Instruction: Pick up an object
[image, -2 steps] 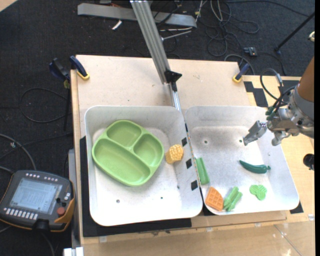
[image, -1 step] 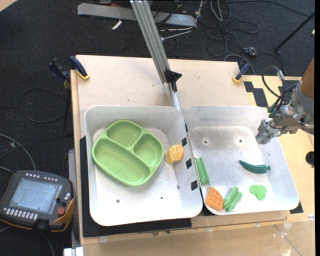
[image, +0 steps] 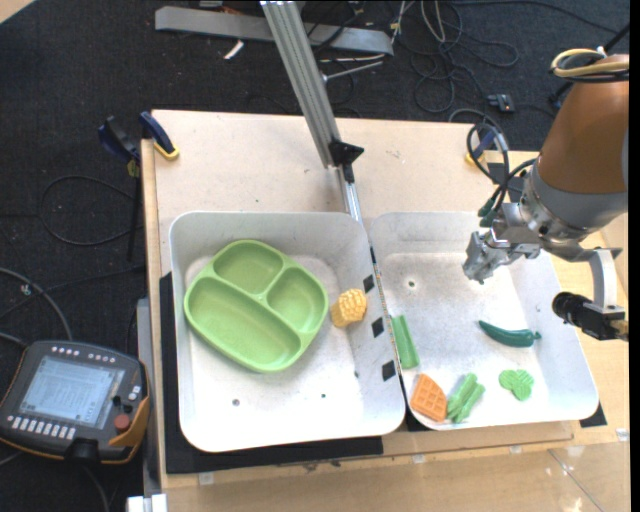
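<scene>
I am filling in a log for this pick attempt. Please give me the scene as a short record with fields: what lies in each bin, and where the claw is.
left bin: green divided plate; yellow toy corn beside the plate, near the divider
right bin: green stick, orange waffle, green bean pods, small green leafy piece, dark green pepper
claw: above the right bin's upper part, apart from all toys
held object: none visible
</scene>
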